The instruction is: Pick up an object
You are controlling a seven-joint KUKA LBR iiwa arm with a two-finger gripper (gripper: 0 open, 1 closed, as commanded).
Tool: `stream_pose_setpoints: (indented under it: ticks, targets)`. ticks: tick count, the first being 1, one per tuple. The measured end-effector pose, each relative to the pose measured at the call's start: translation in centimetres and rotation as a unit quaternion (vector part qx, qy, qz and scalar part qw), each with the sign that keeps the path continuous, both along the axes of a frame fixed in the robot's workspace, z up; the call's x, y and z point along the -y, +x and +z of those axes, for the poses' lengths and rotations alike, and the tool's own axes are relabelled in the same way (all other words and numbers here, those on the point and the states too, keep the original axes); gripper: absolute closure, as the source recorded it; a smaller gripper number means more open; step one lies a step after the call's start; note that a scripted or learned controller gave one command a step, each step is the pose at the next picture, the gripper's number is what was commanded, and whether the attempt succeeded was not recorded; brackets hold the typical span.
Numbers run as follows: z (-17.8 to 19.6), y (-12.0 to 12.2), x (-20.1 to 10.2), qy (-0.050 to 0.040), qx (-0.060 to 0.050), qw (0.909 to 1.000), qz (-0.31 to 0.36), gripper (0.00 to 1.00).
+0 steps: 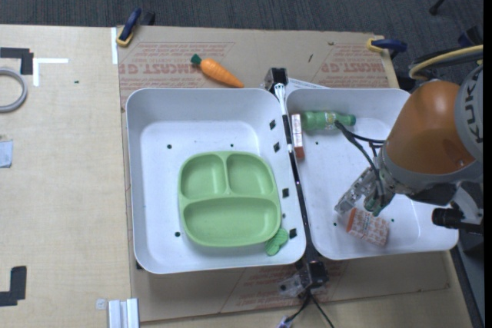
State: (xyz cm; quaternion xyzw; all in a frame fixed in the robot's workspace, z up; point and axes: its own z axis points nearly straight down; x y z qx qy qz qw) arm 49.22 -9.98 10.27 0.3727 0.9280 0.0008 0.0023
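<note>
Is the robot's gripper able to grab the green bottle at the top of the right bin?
Probably yes. The green bottle lies uncovered near the right bin's far wall, nothing on top of it. The gripper is in that same bin, lower down by a small packet.

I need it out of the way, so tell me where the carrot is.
The carrot lies on the cardboard sheet, outside both bins, just beyond the far rim of the left bin that holds the green divided plate.

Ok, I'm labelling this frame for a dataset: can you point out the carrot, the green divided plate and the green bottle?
carrot (pixel 221 72): camera view, middle of its orange body.
green divided plate (pixel 228 200): camera view, ridge between its compartments.
green bottle (pixel 326 120): camera view, middle of its body.
</note>
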Motion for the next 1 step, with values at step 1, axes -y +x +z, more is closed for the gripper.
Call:
stream_pose_setpoints:
  ticks: [1]
  targets:
    - [10.53,-1.34,-6.28,0.0,-0.001,0.9989,-0.047,1.0]
